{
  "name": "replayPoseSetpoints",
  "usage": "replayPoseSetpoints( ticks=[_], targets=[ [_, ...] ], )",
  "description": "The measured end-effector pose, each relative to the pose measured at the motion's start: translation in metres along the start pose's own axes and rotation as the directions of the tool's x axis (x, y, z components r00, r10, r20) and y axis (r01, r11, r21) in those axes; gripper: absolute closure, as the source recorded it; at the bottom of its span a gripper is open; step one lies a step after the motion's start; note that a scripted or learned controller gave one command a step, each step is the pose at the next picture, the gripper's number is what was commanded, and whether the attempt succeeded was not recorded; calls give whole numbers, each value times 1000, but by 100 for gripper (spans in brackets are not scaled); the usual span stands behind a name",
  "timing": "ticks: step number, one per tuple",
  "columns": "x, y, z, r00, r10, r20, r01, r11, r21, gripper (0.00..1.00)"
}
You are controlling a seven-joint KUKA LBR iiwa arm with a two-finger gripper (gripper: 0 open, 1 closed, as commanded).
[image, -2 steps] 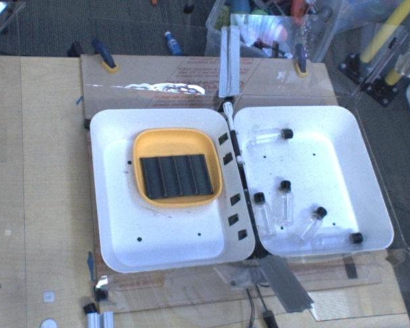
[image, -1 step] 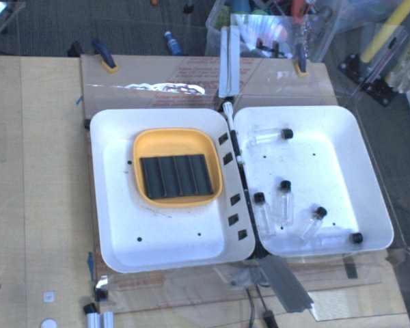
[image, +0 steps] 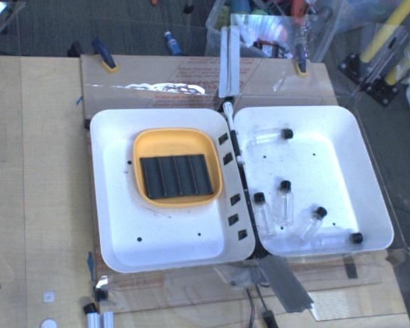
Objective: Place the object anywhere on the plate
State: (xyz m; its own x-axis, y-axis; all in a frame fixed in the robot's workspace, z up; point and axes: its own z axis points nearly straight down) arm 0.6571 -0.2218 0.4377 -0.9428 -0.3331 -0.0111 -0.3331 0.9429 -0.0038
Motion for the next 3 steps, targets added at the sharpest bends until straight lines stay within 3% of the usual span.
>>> replayPoseSetpoints(
  ticks=[1,2,3],
  targets=[
    [5,1,1,940,-342,-2,342,940,-4,100],
    [35,12,0,737,-676,-1,676,737,-8,100],
    [53,18,1,453,-891,3,891,453,-10,100]
  ],
)
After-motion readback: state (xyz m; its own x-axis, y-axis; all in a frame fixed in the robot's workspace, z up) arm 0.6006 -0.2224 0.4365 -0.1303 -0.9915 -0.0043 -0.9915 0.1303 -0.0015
